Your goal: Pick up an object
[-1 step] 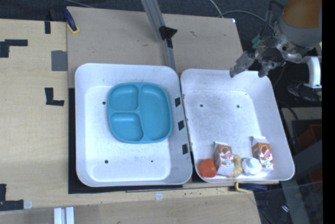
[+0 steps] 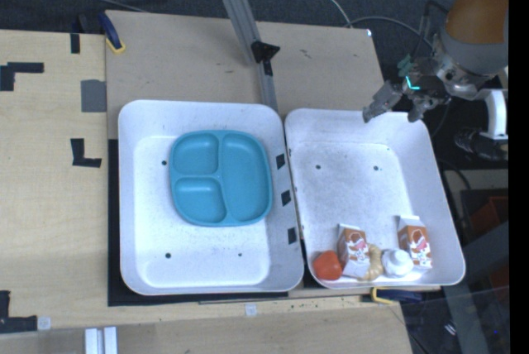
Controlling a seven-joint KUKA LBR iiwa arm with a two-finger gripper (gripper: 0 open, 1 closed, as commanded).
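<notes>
My gripper (image 2: 395,106) hangs above the far right corner of the right bin (image 2: 364,170), with its two dark fingers spread and nothing between them. Along that bin's near edge lie a red ball (image 2: 328,265), a small carton (image 2: 354,249), a tan piece (image 2: 376,262), a white cap-shaped item (image 2: 398,263) and a second carton (image 2: 416,243). All of these sit well apart from the gripper, toward the front of the bin.
The left bin (image 2: 149,245) holds a blue three-compartment plate (image 2: 221,178). A grey metal pole (image 2: 240,5) slants down to the gap between the bins at the back. Cables run across the dark floor behind the bench.
</notes>
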